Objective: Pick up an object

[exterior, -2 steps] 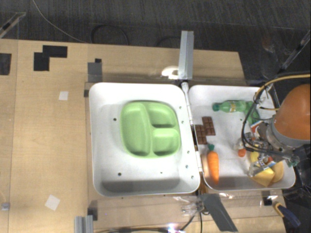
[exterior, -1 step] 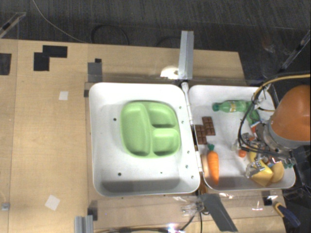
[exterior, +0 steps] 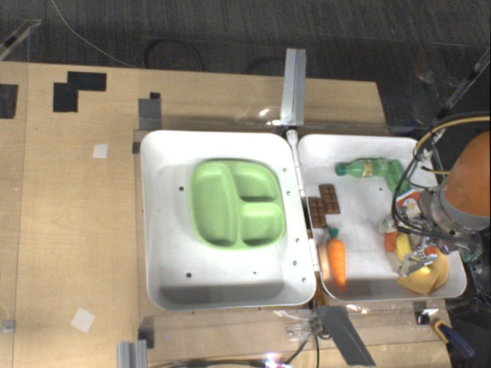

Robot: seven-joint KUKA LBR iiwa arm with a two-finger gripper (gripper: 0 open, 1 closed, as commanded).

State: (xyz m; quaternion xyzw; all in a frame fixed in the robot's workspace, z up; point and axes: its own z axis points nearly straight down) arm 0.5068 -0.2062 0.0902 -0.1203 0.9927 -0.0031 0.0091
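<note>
Over right bin's (exterior: 360,286) near corner, fingers (exterior: 418,261) sit atop yellow obj (exterior: 426,279); open/closed unclear.

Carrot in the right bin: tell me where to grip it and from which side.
Grip the carrot across its orange middle, coming straight down from above. It lies flat, lengthwise toward the bin's near wall, green top pointing away, close to the left wall. Closing across its narrow width looks best, though the wall may crowd one finger.

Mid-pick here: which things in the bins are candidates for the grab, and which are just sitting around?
Belongs to the job:
gripper
yellow object under it
carrot
green bottle
chocolate bar

Lying about:
green divided tray in the left bin
metal post behind the bins
</note>
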